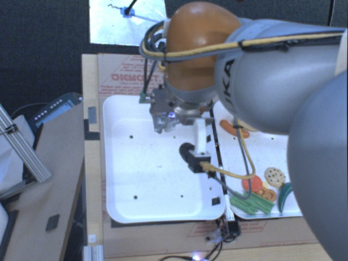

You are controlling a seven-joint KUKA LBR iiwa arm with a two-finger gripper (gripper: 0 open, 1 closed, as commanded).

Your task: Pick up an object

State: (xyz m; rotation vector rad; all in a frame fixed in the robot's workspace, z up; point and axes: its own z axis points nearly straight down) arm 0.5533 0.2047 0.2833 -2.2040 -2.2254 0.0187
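Grey metal two-finger gripper (pixel 162 125) hangs over the far right part of the left shallow white bin (pixel 136 173), pointing down below the arm's orange band (pixel 198 37). Released or clenched: cannot tell, the wrist body hides it. Contact with the bin floor: cannot tell. Loose items all lie in the right shallow white bin (pixel 272 151), apart from the gripper. Orange elongated piece (pixel 235 128) at its far left, partly under the arm. Round tan biscuit with dark spots (pixel 275 176) towards the near side. Red-and-orange rounded piece (pixel 256 186) just left of the biscuit. Green ribbed bundle (pixel 251 203) at the near left corner; green leaf-shaped piece (pixel 284 196) just right of it
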